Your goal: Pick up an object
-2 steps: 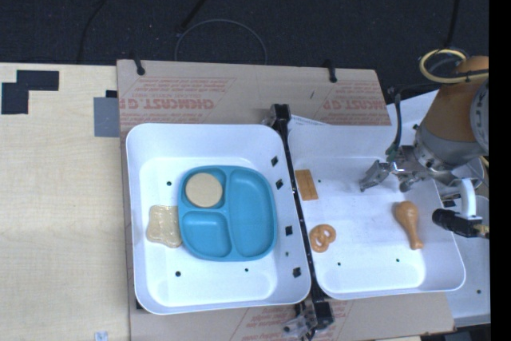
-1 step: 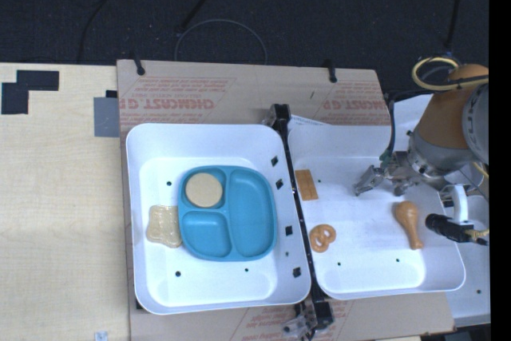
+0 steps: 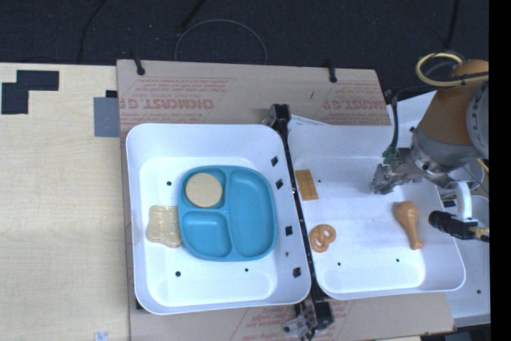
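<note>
You see a tan drumstick [image 3: 409,223] lying flat just below the gripper [image 3: 386,178] — a pretzel [image 3: 322,237] and an orange block [image 3: 305,184] lie farther left.

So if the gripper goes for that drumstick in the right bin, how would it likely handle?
The drumstick looks like a smooth toy, so probably stiff and light. Its rounded body and thin shaft suggest it could roll or swing round if nudged off-centre. It lies flat and apart from the pretzel, so a push shouldn't disturb much else.
</note>
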